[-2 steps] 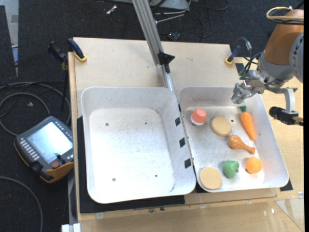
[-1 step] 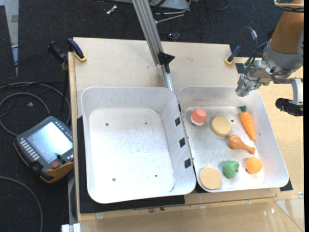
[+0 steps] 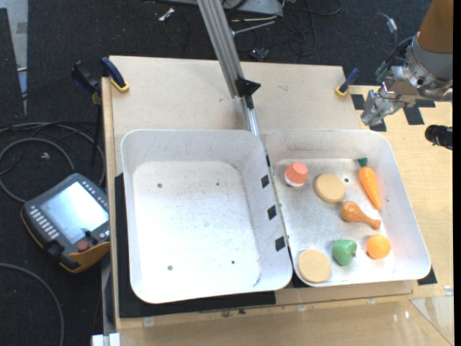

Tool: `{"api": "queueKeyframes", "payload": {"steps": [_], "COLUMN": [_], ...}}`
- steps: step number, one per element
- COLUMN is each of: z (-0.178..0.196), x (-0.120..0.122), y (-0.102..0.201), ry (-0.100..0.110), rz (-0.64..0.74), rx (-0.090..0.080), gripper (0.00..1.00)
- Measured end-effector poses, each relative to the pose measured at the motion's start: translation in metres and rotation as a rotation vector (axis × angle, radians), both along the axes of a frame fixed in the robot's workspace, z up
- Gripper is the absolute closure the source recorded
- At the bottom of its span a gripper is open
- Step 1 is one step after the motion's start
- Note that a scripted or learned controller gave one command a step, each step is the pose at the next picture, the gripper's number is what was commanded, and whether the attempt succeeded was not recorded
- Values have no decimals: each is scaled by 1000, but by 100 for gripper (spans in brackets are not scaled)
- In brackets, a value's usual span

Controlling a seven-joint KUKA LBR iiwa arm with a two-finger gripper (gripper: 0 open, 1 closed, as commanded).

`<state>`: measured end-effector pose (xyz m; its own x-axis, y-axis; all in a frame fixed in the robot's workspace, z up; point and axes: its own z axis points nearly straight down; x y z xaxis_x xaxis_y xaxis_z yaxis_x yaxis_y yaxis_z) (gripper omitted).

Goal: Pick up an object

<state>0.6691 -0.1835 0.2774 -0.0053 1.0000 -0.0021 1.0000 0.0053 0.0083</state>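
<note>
Camera view
Jaws: metal, at the table's far right corner, above bare wood beyond the right white bin's far rim; whether open or shut, cannot tell; nothing visibly held.
Right bin: orange plastic carrot near the far right corner, nearest the jaws yet well apart; brown drumstick, orange fruit, green pepper, two tan discs, pink-topped piece.
Left white bin: beside it, touching.

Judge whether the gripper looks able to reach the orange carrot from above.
Probably yes: the orange carrot lies uncovered near the right white bin's far edge, apart from neighbours, with the gripper just beyond that rim.
</note>
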Motion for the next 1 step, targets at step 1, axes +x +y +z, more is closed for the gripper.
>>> {"api": "queueKeyframes", "payload": {"steps": [1], "z": [-4], "x": [-12], "y": [63], "ry": [9], "rz": [3], "rx": [4], "gripper": [100]}}
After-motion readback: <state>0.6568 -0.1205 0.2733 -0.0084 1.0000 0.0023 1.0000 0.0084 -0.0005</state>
